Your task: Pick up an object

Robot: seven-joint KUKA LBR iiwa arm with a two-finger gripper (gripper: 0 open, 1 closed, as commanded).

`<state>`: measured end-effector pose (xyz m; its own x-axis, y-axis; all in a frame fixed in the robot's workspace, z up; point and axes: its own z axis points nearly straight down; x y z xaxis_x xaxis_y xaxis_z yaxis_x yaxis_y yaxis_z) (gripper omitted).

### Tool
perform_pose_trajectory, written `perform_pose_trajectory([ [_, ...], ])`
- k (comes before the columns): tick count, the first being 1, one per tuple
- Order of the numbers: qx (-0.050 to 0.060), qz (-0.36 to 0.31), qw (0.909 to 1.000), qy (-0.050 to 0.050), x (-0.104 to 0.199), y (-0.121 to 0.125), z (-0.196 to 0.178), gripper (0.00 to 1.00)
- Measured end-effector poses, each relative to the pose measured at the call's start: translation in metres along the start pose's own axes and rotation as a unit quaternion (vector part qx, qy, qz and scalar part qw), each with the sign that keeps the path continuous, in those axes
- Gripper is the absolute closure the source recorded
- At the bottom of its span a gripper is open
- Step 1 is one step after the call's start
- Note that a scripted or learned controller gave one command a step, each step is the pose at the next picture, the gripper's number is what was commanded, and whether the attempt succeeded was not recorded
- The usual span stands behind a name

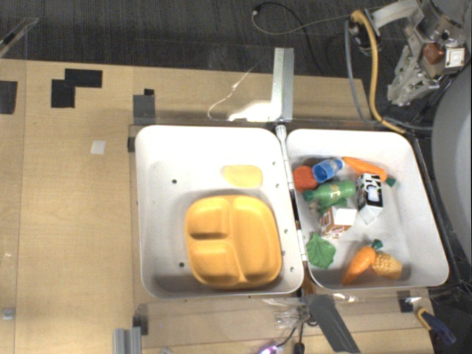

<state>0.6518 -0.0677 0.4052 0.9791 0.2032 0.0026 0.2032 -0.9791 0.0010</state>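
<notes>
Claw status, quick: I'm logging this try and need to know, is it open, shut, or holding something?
Claw: up beyond the right bin, above none of the toys; open or shut cannot be told.

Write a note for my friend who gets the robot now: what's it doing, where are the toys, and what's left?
Gripper: up above the bench past the right bin's far edge, holding nothing I can see; whether its fingers are open or shut is unclear.
Left bin: yellow tray and a pale yellow piece.
Right bin: green bottle, blue cup, two carrots, lettuce and more toys, all lying in the bin.
Done: nothing picked yet.
Left: go down into a bin, grab one toy, lift it.
</notes>
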Motion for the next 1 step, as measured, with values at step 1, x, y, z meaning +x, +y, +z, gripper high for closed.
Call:
perform_pose_trajectory([
  [1, 0.0, -0.002, 1.0, 0.001, 0.0043, -0.0014, -0.0061, 1.0],
])
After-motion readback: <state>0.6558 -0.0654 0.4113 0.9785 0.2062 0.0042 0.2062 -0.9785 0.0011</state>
